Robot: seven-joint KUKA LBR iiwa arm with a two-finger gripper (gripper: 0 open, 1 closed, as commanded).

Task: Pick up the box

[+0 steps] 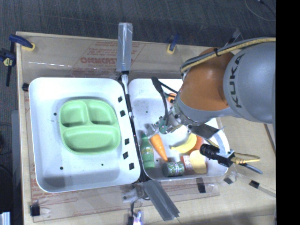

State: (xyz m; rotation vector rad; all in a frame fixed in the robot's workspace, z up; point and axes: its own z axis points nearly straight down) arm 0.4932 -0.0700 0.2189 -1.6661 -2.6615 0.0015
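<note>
The arm reaches in from the right and hangs over the right bin [140, 95], hiding much of its middle and far side. My gripper [162, 124] is low over the bin's centre, just above the carrot [159, 146] and the green bottle [147, 152]. No thing shows between its tips. A small red and white box [187, 161] lies by the near wall, between a dark green can [175, 168] and a pale yellow block [199, 163]. It is apart from the gripper, toward the near right.
A yellow banana [184, 145] lies beside the carrot, partly under the wrist. The left bin [42, 172] holds a green divided plate [89, 125]. A grey divider bar [124, 41] runs between the bins at the far side.
</note>
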